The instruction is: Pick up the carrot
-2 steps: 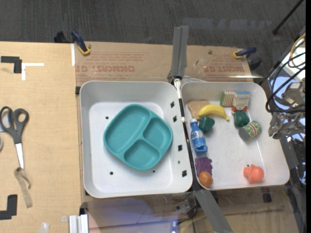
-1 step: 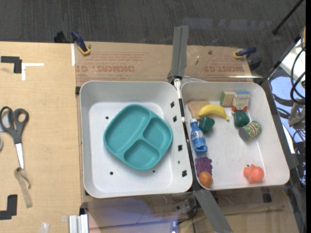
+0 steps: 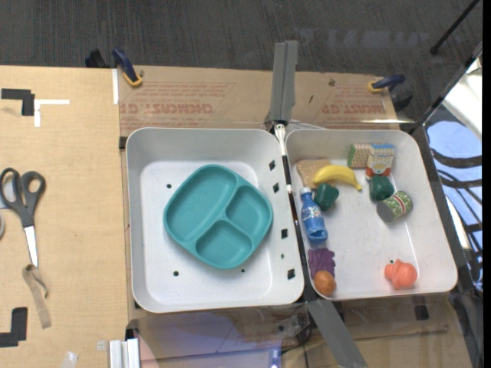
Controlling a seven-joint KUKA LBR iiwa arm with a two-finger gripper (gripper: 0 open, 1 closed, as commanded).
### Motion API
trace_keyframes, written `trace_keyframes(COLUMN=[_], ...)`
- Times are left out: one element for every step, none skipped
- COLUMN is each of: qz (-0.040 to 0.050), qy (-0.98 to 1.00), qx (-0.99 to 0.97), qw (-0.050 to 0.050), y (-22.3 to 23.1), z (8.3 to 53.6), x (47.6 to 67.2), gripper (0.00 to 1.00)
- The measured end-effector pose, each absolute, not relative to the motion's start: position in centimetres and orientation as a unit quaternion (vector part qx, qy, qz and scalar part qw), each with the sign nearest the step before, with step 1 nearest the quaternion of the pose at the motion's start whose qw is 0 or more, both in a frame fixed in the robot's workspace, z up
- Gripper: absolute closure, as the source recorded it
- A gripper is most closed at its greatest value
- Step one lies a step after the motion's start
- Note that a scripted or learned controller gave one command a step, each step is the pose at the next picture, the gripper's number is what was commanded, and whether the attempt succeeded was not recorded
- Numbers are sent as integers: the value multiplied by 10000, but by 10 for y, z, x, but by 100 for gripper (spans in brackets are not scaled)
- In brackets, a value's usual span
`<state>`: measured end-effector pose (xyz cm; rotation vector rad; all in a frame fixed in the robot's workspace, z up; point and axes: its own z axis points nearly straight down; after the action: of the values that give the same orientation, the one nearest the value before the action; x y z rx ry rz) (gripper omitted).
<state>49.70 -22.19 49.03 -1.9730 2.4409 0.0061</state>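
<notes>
Orange ball in right bin's near-left corner, touching purple toy. Carrot near-right, apart. Gripper state: cannot tell.

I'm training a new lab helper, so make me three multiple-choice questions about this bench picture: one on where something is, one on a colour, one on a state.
1. Where is the divided plate?
A. left bin
B. right bin
C. on the cardboard

2. What colour is the small bottle?
A. red
B. blue
C. yellow

3. How does the banana lie?
A. alone on the plate
B. hanging outside the bins
C. among other toys in the right bin

Answers: 1 A, it sits in the left bin. 2 B, its body is blue. 3 C, toy food surrounds it.
</notes>
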Motion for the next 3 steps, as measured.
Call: trace_keyframes(qz=[32, 52, 21], qy=[7009, 7026, 4426], qx=[-7132, -7115, -8967], qw=[11, 29, 26], y=[-221, -221, -220], z=[387, 394, 408], x=[533, 535, 572], gripper=[100, 100, 100])
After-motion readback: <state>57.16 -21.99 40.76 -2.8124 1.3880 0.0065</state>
